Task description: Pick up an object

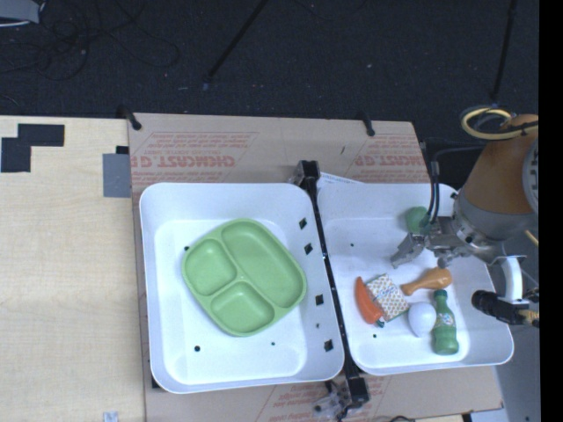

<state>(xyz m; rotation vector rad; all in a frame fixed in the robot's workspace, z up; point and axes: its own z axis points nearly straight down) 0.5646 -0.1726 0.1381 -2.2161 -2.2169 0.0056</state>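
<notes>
The right bin (369,205) holds several small objects. An orange carrot (368,301) lies beside a checkered pouch (387,295). A tan drumstick (428,280) sits just right of the pouch, with a white egg (421,318) and a green bottle (443,323) below it. A small green object (415,217) lies further back. My gripper (427,253) hangs low over the bin's right half, just above the drumstick and in front of the green object. It is open, and its grey fingers (405,251) are spread with nothing between them.
The left bin (167,236) holds a green divided plate (243,276). A black divider (318,262) runs between the two bins. The arm's grey body and orange band (497,178) lean over the right bin's right rim. Cardboard lies under both bins.
</notes>
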